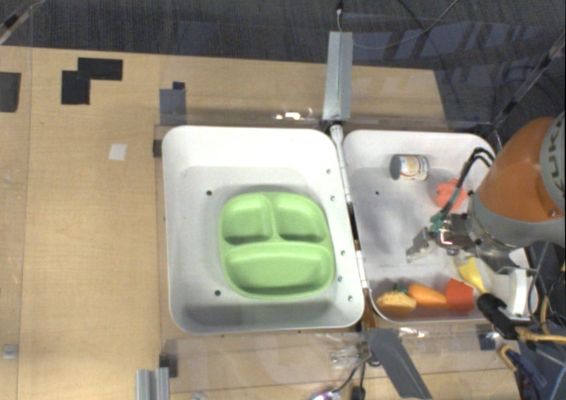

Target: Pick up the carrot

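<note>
**Arm poised over right bin as carrot waits along the near wall**

Seen from the camera above the table (80, 239), the grey-and-orange arm (531, 186) reaches in from the right and hangs over the right bin (380, 212). Its jaws (433, 239) sit above bare white floor, and nothing shows between them. Whether they are spread or closed is too small and dark to tell.

The carrot (427, 295) lies on its side against the right bin's near wall, well below the jaws in the picture. A small yellow-brown food item (396, 301) touches its left end and a red block (459, 294) crowds its right end. A yellow piece (473, 273) rests just beside the red block, partly under the arm. Toward the right bin's far wall stands a small silver can (409, 166), with a pinkish-red item (447, 192) near it. The left bin (177, 212) holds a green divided plate (276, 243).

Judged from this layout, a clean pick calls for moving the jaws toward the near wall and centring them over the carrot's middle. The fingers should straddle its narrow width, not its length, since neighbours press at both ends. The close wall leaves little room, so a straight vertical descent seems safest, and a lift should wait for a firm close.
</note>
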You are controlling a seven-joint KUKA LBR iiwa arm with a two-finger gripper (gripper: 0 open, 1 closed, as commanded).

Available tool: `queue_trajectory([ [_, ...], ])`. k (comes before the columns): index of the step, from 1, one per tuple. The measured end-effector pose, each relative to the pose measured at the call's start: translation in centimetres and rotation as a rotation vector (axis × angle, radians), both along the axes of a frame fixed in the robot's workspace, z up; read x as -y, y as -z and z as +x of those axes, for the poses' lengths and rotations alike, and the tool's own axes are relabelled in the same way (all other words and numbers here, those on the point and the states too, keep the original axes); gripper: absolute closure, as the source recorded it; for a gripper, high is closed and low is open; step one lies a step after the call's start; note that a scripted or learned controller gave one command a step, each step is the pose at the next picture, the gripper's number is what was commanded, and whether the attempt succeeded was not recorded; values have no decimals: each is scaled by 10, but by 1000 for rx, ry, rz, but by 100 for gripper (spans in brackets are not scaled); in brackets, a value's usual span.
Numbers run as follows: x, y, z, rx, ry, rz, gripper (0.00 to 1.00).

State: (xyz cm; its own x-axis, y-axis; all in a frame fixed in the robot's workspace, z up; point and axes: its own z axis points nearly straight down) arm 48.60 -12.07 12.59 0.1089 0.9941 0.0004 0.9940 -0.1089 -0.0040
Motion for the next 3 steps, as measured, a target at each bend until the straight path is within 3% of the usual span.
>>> queue_trajectory([
  [1, -13, 2, 1, 1, -134, 1, 0],
  [2, 3, -1, 0, 0, -112, 0, 0],
  [3, 4, -23, 1, 3, -291, 0, 0],
])
